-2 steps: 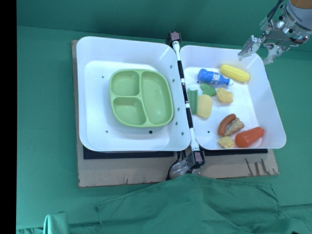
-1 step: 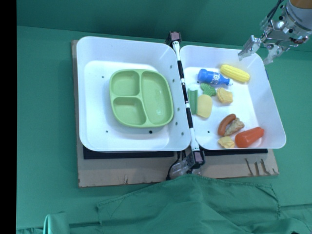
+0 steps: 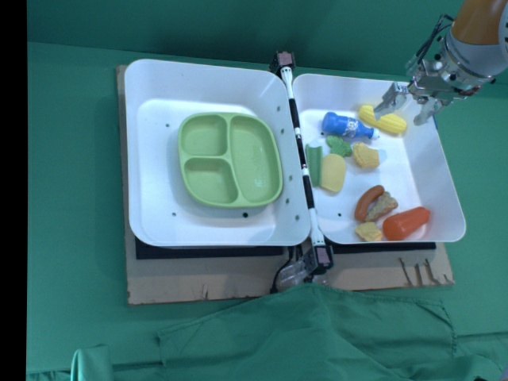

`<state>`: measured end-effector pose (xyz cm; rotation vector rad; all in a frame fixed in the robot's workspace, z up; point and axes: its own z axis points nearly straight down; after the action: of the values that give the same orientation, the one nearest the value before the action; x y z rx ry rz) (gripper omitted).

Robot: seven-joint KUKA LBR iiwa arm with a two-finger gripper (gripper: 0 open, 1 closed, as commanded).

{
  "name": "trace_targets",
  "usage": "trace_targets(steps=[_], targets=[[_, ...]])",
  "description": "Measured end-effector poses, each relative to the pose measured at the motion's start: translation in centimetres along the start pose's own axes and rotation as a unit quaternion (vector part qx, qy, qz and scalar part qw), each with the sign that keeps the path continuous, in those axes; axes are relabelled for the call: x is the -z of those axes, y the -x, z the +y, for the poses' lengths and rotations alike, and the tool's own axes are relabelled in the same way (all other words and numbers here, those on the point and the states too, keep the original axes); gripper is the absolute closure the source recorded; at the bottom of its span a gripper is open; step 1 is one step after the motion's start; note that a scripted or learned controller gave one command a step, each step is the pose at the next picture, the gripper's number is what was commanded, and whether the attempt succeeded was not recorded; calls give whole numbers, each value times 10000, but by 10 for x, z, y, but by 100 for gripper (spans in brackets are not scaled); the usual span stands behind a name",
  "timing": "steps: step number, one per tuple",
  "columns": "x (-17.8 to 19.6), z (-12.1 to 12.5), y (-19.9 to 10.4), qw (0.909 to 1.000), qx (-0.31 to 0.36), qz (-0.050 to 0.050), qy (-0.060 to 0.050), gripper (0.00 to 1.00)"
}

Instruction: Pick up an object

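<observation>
While the arm [image 3: 480,10] reached in from the upper right, its gripper [image 3: 408,104] hung open and empty beside the yellow corn [image 3: 382,121] in the right bin [image 3: 444,181].

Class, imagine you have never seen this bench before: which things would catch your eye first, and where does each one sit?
The light green divided plate stands out first, lying alone in the left white bin. Next comes the bright cluster of toy food in the right white bin, such as the blue bottle, the yellow corn cob and the orange carrot. The end effector hangs open over that bin's far right corner, beside the corn.
</observation>
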<state>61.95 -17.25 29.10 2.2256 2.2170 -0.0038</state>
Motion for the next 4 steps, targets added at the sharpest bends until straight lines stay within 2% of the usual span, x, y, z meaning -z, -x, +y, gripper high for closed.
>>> trace_targets(steps=[2, 3, 4], targets=[[-106, -4, -1, 10000, 1, -9, 37, 0], [-89, -1, 1, 9999, -13, -30, 96, 100], [-39, 8, 0, 10000, 6, -7, 54, 100]])
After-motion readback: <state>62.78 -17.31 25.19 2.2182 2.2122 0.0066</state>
